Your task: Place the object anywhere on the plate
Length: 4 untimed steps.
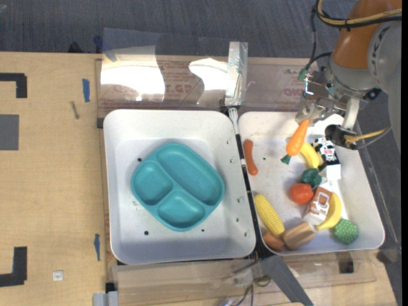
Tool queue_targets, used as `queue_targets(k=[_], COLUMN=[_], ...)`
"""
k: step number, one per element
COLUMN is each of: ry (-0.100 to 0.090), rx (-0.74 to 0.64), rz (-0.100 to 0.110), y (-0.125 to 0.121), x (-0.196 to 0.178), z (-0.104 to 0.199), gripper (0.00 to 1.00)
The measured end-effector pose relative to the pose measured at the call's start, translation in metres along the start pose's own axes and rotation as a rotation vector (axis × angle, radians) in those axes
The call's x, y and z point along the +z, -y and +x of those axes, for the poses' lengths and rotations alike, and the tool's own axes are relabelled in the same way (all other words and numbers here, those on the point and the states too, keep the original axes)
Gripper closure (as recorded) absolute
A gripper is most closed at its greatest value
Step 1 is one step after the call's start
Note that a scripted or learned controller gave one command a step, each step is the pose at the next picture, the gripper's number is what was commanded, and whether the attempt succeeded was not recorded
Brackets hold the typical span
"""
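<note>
The pincer (313, 111) hung over the carrot (296, 139) among crowded toy food; whether it was spread could not be told.

Wooden desk (44, 190), seen from above, carrying two shallow white bins sitting side by side and touching. The left bin (121, 132) is lying near the desk's middle; the right bin (370, 203) is lying at its right end. Black markings (14, 85) and blue tape strips (85, 89) are showing on the bare board at left.
</note>
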<state>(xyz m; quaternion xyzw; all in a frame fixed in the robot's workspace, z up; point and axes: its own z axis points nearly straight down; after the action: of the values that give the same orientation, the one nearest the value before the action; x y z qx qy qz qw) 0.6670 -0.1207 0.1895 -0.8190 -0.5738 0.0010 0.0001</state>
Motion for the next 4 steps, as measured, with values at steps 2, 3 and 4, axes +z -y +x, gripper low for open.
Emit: queue_targets(k=[2, 3, 4], ry=[-0.003, -0.001, 0.0], rx=[-0.394, -0.504, -0.828], rz=[0.001, 0.007, -0.011], y=[0.075, 0.156, 0.078], x=[0.004, 0.075, 0.002], z=[0.157, 0.194, 0.176], gripper=[1.0, 1.0, 1.0])
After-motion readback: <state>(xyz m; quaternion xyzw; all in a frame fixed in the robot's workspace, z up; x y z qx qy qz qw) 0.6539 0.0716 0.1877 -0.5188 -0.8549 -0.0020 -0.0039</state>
